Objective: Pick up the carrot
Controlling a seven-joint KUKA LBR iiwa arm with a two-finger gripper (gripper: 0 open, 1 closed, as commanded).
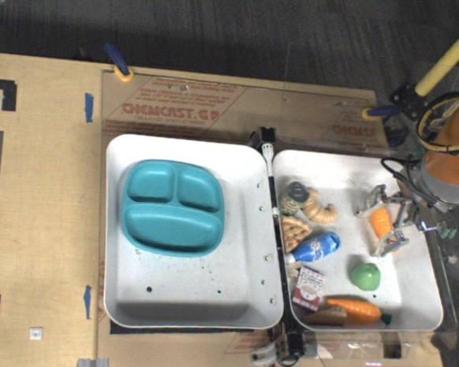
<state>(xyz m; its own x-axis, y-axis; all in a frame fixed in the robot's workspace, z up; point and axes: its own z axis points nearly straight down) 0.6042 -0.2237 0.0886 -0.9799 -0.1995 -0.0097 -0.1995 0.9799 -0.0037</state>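
Observation:
The carrot [352, 309], orange with a green tip at its right end, lies flat along the front wall of the right bin [424, 273]. My gripper [382, 220] is farther back in the same bin, well behind the carrot. Its fingers [373, 199] stand open on either side of a small orange block [380, 223], with gaps showing between the block and the finger pads. A green ball [366, 276] sits between the gripper and the carrot.
The right bin also holds a blue pouch [318, 247], a small box [309, 286], a dark can [295, 195] and tan pieces [316, 211]. A teal divided plate [174, 207] lies in the left bin [181, 294]. The arm's orange band [457, 133] is at the right edge.

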